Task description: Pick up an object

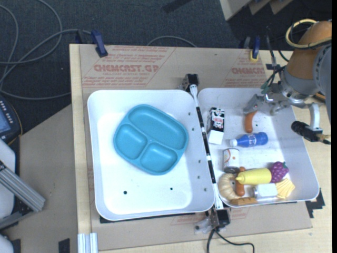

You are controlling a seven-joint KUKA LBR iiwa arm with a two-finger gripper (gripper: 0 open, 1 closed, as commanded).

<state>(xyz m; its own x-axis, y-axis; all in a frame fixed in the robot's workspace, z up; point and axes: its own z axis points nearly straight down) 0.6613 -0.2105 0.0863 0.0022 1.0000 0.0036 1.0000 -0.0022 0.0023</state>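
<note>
Counter (79, 141): bare board with red printing, carrying two shallow white bins side by side.

Left bin (105, 194): one blue divided plate (151, 139), three compartments, lying flat near the middle, tilted a little against the bin's edges.

Divider between the bins: a dark strip with a black clamp (191, 80) at its far end.

Right bin (303, 162), items from its left wall onward:
- small black-and-white carton (216, 119), just beside the divider, with a white card touching its near side;
- small can (230, 158), nearer the camera than the carton;
- bagel (227, 186), in the near left corner;
- hot dog (248, 122), orange, lying lengthwise toward the far wall;
- blue-and-white bottle (250, 139), on its side, just beyond the hot dog's near end;
- banana (254, 176), yellow, lying across the near pile and touching the bagel;
- purple grapes (279, 170), at the banana's right end;
- yellow cheese wedge (286, 187), near right corner.

My end effector (261, 103): over the far part of the right bin, its tips close above the far end of the hot dog. The hot dog lies just below and left of it. I cannot tell how wide it stands, and I see nothing held in it.
</note>
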